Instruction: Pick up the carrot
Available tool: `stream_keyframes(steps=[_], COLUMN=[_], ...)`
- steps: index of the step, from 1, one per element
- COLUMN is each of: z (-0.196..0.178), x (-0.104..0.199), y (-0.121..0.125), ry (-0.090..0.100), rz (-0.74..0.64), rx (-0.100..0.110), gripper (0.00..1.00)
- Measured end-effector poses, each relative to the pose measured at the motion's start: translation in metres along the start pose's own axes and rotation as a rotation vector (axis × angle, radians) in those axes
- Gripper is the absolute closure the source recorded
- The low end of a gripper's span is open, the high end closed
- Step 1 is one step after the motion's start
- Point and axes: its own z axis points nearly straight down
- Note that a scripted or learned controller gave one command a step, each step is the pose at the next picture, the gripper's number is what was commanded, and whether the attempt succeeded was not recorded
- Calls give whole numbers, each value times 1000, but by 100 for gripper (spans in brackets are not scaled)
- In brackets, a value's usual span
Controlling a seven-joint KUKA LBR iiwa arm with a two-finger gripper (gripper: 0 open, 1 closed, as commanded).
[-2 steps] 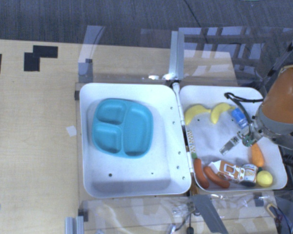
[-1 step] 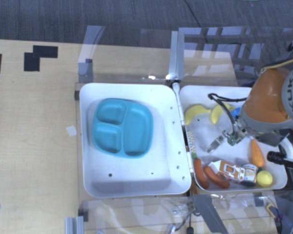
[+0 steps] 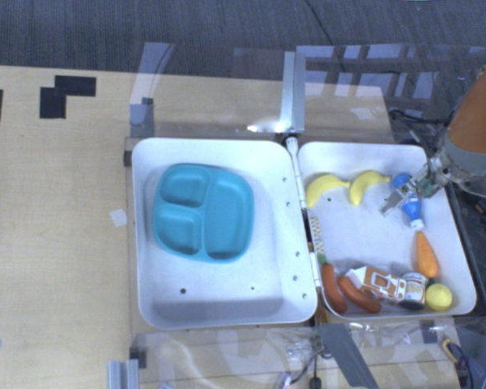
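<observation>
The carrot (image 3: 425, 255) is orange and short. It lies lengthwise near the right wall of the right bin (image 3: 364, 237), just above a yellow lemon (image 3: 439, 297). My gripper (image 3: 407, 194) hangs over the bin's far right part, at a blue bottle (image 3: 411, 209), a short way beyond the carrot and apart from it. Its fingers look open, with one grey finger (image 3: 389, 204) pointing down to the left. Nothing is held between them.
Two yellow bananas (image 3: 327, 188) (image 3: 366, 185) lie at the back of the right bin. Two red sausages (image 3: 347, 290) and a small printed pack (image 3: 395, 285) lie along its front. The left bin (image 3: 219, 298) holds a blue divided plate (image 3: 202, 211).
</observation>
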Motion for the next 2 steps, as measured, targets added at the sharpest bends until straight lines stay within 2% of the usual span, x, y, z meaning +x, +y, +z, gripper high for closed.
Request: stream_keyframes(steps=[1,2], z=[-13,-115], x=[-1,39], y=[3,12], ry=[-6,1], rz=[-2,-27], rx=[-7,0], gripper=[100,100])
